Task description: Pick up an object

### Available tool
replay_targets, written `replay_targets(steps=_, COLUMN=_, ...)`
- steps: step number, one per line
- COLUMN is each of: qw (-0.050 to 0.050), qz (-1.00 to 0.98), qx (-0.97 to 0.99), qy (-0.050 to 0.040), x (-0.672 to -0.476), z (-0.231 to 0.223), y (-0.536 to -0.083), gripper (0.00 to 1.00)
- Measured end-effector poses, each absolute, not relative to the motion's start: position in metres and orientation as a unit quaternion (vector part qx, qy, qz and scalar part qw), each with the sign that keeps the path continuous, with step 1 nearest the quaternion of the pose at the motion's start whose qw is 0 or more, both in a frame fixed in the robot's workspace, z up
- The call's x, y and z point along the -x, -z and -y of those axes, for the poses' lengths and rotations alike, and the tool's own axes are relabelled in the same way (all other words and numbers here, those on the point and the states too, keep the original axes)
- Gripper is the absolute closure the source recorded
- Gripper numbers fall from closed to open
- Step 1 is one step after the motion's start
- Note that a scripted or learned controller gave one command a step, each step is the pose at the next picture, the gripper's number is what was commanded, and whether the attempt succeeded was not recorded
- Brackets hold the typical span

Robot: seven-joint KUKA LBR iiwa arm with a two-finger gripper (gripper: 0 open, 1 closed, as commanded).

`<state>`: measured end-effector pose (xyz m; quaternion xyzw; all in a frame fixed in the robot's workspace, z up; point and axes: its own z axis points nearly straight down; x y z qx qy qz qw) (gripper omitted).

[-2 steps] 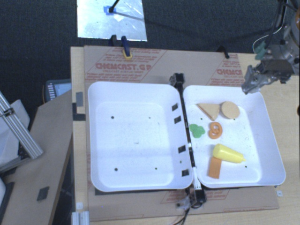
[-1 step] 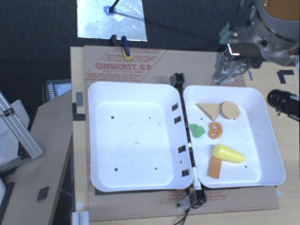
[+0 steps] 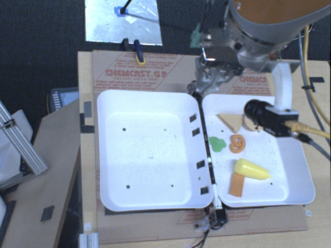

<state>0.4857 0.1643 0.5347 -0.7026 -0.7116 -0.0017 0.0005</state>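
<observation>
so the pickable stuff was all in the right bin (image 3: pixel 300 187), bunched toward its left half near the divider between the two bins: a tan wedge (image 3: pixel 231 121) at the far side, a green blob (image 3: pixel 217 144) and an orange ring (image 3: pixel 237 143) side by side in the middle, then a yellow cone-ish piece (image 3: pixel 252 169) lying on its side with its right end pointing right, and an orange block (image 3: pixel 236 184) just near of it, touching or almost touching, hard to call. the left bin (image 3: pixel 111 154) had just a few dark dots on its floor, so my guess is the right one was the source and the left one the drop spot. the arm (image 3: pixel 274 9) hung over the far edge of the bench, above the far end of the divider, and the gripper (image 3: pixel 207 84) sat low by the far rims of the bins, apart from every object, so nothing was being held. honestly couldn't tell its state, that whole area was a dark blurry tangle of metal. a black cylinder thing (image 3: pixel 264 115) on a white bracket stuck out over the far right of the right bin and covered a bit of the floor past the wedge, so something small could have been under it. the arm's upper part was cut off by the top edge. the green blob's shape was too mushy to name. my read: no pick started yet.
</observation>
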Motion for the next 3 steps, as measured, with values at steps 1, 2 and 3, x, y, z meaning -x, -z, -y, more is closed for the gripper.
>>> replay_targets(steps=1, qw=0.0, qz=0.71, qx=0.705, qy=0.0016, x=-0.486, z=-0.201, y=-0.535, gripper=1.0)
replay_targets(steps=2, qw=0.0, qz=0.71, qx=0.704, qy=0.0014, x=-0.49, z=-0.236, y=-0.535, gripper=1.0)
replay_targets(steps=3, qw=0.0, qz=0.709, qx=0.706, qy=0.0012, x=-0.49, z=-0.234, y=-0.535, gripper=0.0)
